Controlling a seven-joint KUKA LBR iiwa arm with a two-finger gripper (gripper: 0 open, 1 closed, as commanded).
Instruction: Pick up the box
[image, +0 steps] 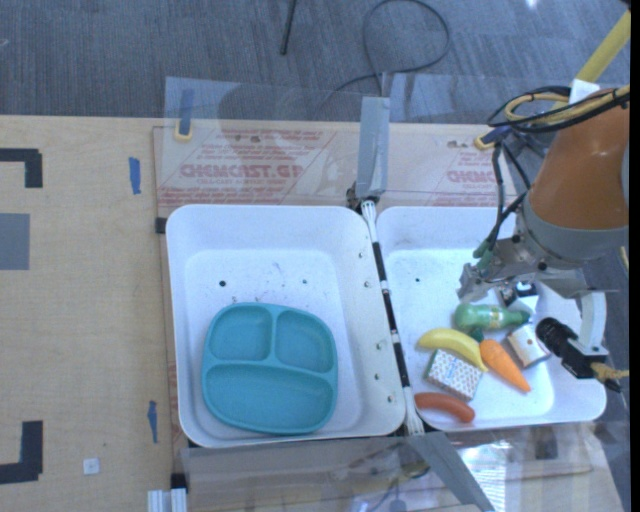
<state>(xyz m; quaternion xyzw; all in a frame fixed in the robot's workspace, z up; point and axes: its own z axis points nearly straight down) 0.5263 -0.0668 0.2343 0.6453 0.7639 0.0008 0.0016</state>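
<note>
A KUKA arm's tool (487, 282) hangs low over the right bin (430, 270), just above a green vegetable (488, 318) near the bin's middle. Whether the tool is wide or narrow cannot be told from this angle, and nothing is seen held in it. The arm reaches in from the right, its orange band (590, 170) above a grey wrist that points down and a little left toward the bin floor. The box (455, 373), a small carton with a speckled print, lies in the near part of the same bin, apart from the tool. It is touching or just beside a banana (450, 343) on its far side, with a carrot (503, 365) just to its right and a red sausage-like piece (443, 406) near its front edge. A small pale block (525, 347) sits beyond the carrot. In the left bin (260, 260) lies a teal divided plate (270, 365), and the wooden table (80, 300) carries both bins. The step in hand looks to be the approach, with the grasp not yet made. To do it well, the tool would likely need to shift nearer the camera and left, clear of the green vegetable. It should then centre over the box and close across its narrower sides, turned to miss the banana and carrot crowding it.
</note>
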